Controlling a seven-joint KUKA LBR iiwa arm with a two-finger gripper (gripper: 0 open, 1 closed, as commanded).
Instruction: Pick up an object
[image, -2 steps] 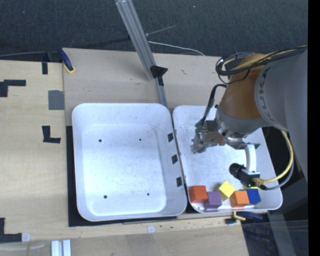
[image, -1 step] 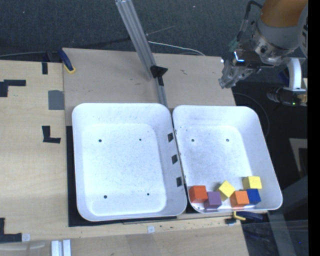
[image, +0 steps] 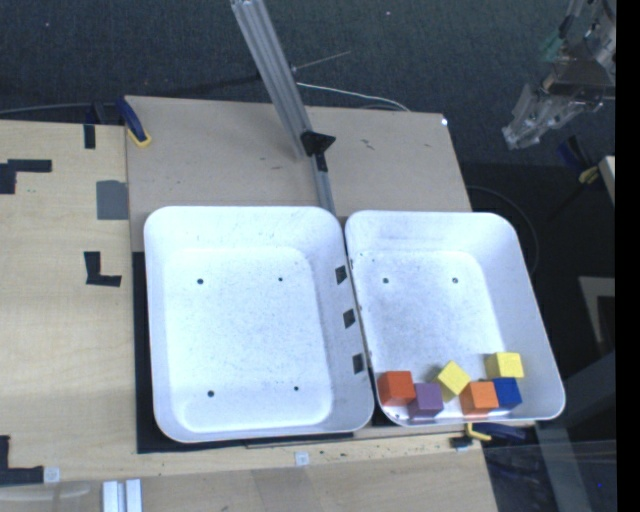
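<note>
The bench is a flat, light tan board surface. Two shallow white bins rest directly on it, side by side and touching along their inner rims. The left bin occupies the centre of the bench; the right bin sits at the bench's right end, its far corner overhanging the board edge. A dark mat shows beneath the left bin along its left and near edges. Black tape marks lie on the surface left of the bins, beside a grey patch. A metal pole crosses the far part of the bench at a slant, ending near the junction of the two bins.
</note>
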